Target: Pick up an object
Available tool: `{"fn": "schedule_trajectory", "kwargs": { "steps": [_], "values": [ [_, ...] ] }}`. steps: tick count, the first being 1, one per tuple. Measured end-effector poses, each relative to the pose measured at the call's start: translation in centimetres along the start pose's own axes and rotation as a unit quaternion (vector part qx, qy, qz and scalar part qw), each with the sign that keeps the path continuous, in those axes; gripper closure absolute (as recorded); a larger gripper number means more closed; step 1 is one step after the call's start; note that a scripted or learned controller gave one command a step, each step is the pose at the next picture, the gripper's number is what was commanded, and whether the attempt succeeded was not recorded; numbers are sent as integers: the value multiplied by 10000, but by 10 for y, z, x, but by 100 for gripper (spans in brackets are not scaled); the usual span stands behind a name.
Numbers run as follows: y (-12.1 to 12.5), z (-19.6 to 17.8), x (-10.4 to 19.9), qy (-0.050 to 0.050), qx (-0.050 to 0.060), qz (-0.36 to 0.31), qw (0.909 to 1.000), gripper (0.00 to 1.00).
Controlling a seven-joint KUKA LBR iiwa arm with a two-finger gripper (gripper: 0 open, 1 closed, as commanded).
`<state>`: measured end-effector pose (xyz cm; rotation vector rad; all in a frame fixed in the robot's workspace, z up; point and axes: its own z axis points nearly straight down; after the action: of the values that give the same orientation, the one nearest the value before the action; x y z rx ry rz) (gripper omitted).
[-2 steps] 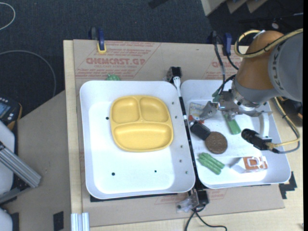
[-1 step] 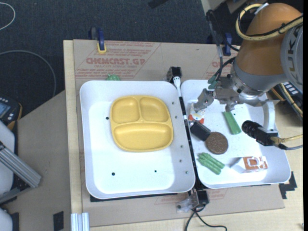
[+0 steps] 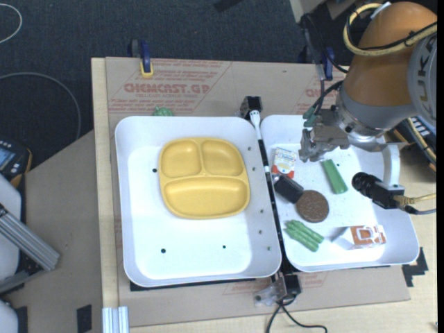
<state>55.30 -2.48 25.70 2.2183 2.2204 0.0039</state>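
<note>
We see the grey two-finger gripper (image 3: 313,146) low over the far side of the right white bin (image 3: 406,245), jaws unreadable. The small red-and-white packet (image 3: 284,160) lies just left, the green stick (image 3: 336,175) just right; descending between them risks closing on nothing.

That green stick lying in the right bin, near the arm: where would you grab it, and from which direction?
Probably across the middle of the green stick, coming straight down from above. It lies flat on the right bin floor, long and narrow, running diagonally, so the end effector would close across its short width. Both long sides look free; the brown disc lies apart.
</note>
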Motion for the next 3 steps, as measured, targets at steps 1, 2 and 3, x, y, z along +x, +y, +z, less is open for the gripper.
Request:
{"fn": "schedule_trajectory", "kwargs": {
  "steps": [1, 2, 3],
  "values": [
    [-17, -33, 33, 4, -1, -13, 10000, 100],
    [6, -37, 78, 3, 0, -15, 10000, 100],
    [22, -42, 114, 5, -2, -16, 10000, 100]
  ]
}}
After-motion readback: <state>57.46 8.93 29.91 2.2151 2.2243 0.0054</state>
